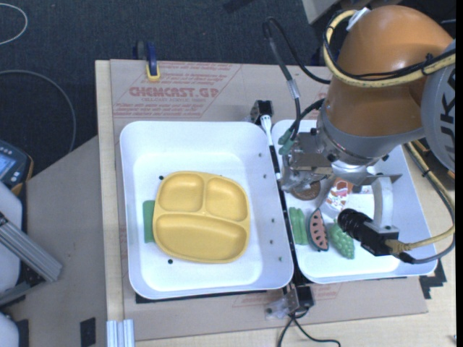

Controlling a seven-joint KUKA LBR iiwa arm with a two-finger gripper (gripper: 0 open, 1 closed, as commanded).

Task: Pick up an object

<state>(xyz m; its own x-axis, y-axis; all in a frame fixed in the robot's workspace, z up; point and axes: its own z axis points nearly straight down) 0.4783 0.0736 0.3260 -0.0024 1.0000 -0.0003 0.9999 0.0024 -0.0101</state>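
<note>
Bins: two, white, side by side; left bin [137, 194], right bin [412, 259].
Left bin contents: one yellow divided plate [202, 215], one green piece [149, 221] tucked under its left edge.
Right bin contents: roughly four small toys; green pod [297, 226], watermelon slice [318, 230], green lump [342, 241], brown round piece [309, 189].
Gripper [309, 173]: low over right bin's left side.
Fingers: hidden under wrist, cannot tell spread or pinched.
Toys versus gripper: brown piece just beneath, possibly touching; others near, toward front.

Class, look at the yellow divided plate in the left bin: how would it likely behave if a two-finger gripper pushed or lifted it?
The yellow divided plate looks like rigid moulded plastic, so probably stiff and light. Its glossy, rounded rim may slip between fingers. Lying flat and wide in the left bin, it would likely slide rather than tip.
</note>
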